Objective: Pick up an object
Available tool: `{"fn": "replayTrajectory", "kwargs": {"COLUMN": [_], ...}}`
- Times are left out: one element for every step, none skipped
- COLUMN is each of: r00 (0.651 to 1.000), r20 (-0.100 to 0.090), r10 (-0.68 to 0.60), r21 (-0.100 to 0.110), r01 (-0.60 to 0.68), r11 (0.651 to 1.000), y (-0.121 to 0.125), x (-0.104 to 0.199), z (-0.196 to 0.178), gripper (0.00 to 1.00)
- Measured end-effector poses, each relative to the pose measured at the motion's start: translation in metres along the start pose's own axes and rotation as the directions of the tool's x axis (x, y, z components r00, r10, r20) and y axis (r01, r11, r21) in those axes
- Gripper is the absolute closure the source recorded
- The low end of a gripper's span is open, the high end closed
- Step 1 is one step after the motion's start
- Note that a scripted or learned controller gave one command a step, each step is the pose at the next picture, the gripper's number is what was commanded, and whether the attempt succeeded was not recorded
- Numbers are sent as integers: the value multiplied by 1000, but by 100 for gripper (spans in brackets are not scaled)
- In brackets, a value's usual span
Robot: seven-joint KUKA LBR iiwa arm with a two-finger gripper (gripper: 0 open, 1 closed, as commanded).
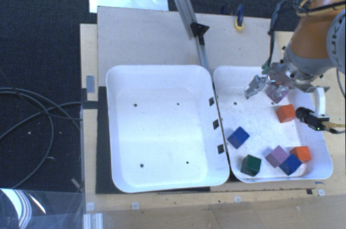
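My gripper (273, 90) hangs over the back of the right bin (230, 87), its fingers (254, 87) spread open. A mauve block (278, 95) lies just under it, between the fingers; I cannot tell whether either finger touches it. An orange block (285, 113) sits a little nearer the front. Mid-bin there is a blue block (238, 136), and a dark green block (251, 164) lies near the front wall. At the front right, a purple block (277, 155), another blue block (290, 164) and an orange block (301, 154) are clustered together.
The left bin (116, 114) stands beside the right one, sharing a raised middle edge (216, 120). A slanted grey pole (184, 1) crosses the bench behind the bins. Cables (32, 114) lie on the dark floor to the left.
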State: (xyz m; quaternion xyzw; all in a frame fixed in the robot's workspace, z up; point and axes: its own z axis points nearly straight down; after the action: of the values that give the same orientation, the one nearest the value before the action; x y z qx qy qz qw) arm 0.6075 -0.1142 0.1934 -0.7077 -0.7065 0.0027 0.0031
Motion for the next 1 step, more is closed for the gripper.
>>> {"fn": "replayTrajectory", "kwargs": {"r00": [1000], "r20": [0], "r10": [-1], "r21": [-3], "r01": [1], "r11": [1000], "y": [-12], "x": [-37], "z": [107], "gripper": [0]}}
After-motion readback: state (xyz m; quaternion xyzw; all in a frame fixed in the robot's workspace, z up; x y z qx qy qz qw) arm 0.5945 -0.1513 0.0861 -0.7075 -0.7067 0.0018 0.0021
